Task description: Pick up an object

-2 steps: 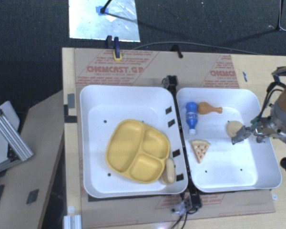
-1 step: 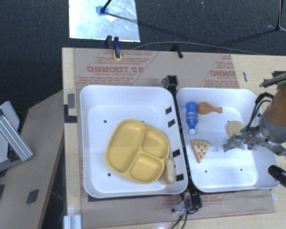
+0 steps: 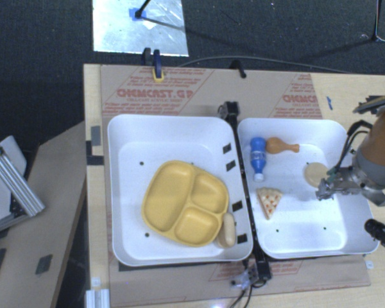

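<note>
**Nothing lifted yet: my gripper sat low over the right bin**

I had picked up nothing so far, as far as the view showed. My gripper (image 3: pixel 325 190) hung at the right side of the right bin (image 3: pixel 295 244), just beside a pale round disc (image 3: pixel 316 172) that looked like a cracker or a slice of toy bread. Whether it was clenched or released I could not tell; the tip was dark and small against the white floor, and no object showed in it. I judged the grasp itself was all that remained, along with the lift.

The nearest candidate was that disc, flat and matte, which I expected to be awkward to pinch from above. Near it lay a pizza slice (image 3: pixel 269 201), a flat wedge with a tan crust and red spots. Further left stood out a blue bottle (image 3: pixel 258 158) with a white cap, smooth and cylindrical, lying lengthwise against the bin's left wall. A drumstick (image 3: pixel 282 147), glossy brown and bulbous at one end, lay just beside the bottle's top.

The left bin (image 3: pixel 131 172) held a yellow divided tray (image 3: pixel 185 202), plastic-looking with three compartments, and a beige bread roll (image 3: pixel 228 230) touched its lower right edge.
</note>
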`<state>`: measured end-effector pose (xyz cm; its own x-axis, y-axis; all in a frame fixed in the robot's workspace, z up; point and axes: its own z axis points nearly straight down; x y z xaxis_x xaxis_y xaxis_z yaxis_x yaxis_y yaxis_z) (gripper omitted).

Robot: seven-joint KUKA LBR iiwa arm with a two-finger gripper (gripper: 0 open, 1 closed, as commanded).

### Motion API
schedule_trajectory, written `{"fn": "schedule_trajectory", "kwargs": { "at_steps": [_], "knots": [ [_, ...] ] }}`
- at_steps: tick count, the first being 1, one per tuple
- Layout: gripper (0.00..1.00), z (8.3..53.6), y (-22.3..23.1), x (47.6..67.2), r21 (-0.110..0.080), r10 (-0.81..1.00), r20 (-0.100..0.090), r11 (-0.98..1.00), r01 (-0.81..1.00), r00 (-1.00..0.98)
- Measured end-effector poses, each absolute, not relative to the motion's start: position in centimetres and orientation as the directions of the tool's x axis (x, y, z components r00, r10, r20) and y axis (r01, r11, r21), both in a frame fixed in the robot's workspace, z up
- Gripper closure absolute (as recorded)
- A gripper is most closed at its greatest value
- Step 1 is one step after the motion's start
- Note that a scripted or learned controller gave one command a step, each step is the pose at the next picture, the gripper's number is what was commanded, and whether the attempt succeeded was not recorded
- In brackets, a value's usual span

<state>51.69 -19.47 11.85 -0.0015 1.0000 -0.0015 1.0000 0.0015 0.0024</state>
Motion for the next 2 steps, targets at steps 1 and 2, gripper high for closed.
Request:
{"fn": "schedule_trajectory", "kwargs": {
  "at_steps": [1, 2],
  "knots": [
    [1.0, 18.2, -19.3, 51.6, 0.007, 1.0, -0.003, 0.004, 1.0, -0.004],
    [1.0, 22.8, -19.7, 51.2, 0.006, 1.0, -0.003, 0.004, 1.0, -0.004]
  ]
}}
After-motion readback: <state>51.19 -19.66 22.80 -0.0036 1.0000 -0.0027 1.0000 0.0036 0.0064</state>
